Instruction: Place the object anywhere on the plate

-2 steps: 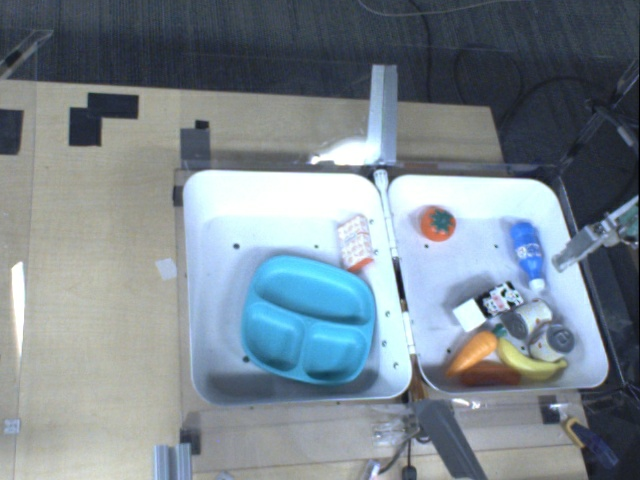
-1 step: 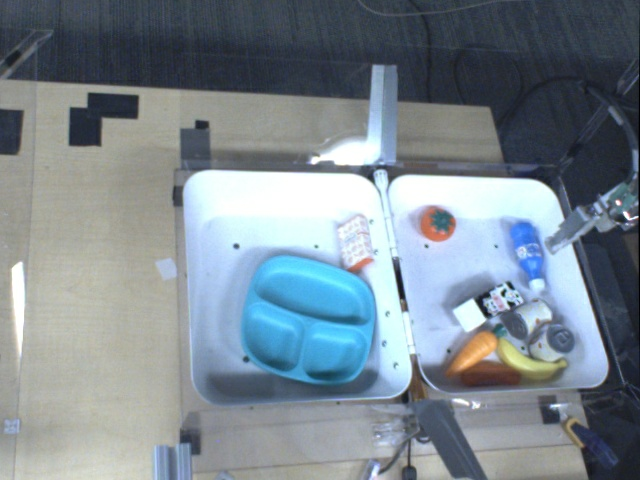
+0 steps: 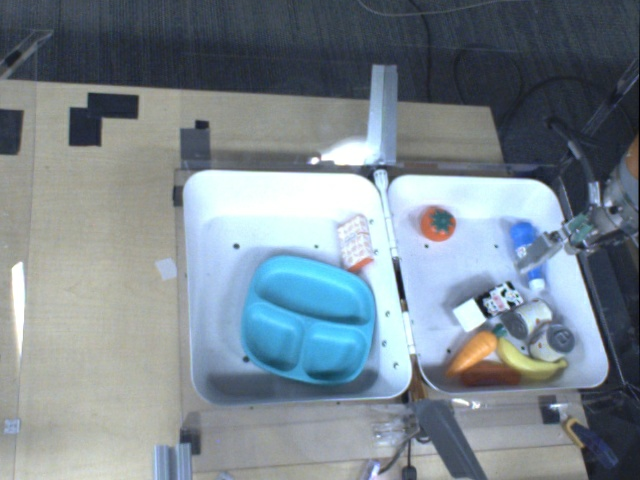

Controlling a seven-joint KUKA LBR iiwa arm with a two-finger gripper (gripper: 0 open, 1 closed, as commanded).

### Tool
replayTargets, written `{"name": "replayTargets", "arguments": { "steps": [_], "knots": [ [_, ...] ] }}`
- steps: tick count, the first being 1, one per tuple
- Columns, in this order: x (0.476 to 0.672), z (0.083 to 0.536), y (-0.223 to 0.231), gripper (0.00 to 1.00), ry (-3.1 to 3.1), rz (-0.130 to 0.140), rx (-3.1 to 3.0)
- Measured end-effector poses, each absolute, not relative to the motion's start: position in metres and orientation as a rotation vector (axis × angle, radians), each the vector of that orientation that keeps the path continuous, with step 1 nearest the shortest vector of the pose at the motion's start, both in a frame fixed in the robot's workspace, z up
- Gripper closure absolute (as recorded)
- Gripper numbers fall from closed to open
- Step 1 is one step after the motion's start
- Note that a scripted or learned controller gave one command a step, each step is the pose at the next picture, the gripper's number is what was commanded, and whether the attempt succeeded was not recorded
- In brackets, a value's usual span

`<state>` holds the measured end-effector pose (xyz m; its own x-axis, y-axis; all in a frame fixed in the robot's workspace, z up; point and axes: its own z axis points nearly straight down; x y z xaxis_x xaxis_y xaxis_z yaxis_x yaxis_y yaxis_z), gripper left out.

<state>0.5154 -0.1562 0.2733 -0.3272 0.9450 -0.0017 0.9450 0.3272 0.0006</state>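
My gripper [image 3: 548, 246] sits at the right bin's [image 3: 470, 190] far-right side, just above a blue object [image 3: 523, 235]; whether it is released or clenched I cannot tell, and nothing visibly sits in it.

Nearest me, a heap at the bin's front: carrot [image 3: 472, 349], banana [image 3: 532, 363], a black-and-white toy [image 3: 501, 297], smooth rounded plastics crowded together and touching. Risk: a descent here catches two items or slips off curved skins.

Further off, a round orange fruit [image 3: 437, 223] lies alone.

Farthest, in the left bin [image 3: 215, 298], the plate [image 3: 308, 318]: glossy blue, three compartments, raised ridges. A small packet [image 3: 354, 243] lies just beside its rim. Risk: a rounded object rolling off.
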Motion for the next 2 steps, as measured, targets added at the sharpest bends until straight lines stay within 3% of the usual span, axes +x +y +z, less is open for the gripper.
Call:
{"name": "replayTargets", "arguments": {
  "steps": [1, 2],
  "knots": [
    [0.5154, 0.2734, -0.1563, 0.0, 2.557, 0.0, 1.822],
    [0.5188, 0.2825, -0.1555, 1.0, 2.562, 0.0, 1.81]
  ]
}}
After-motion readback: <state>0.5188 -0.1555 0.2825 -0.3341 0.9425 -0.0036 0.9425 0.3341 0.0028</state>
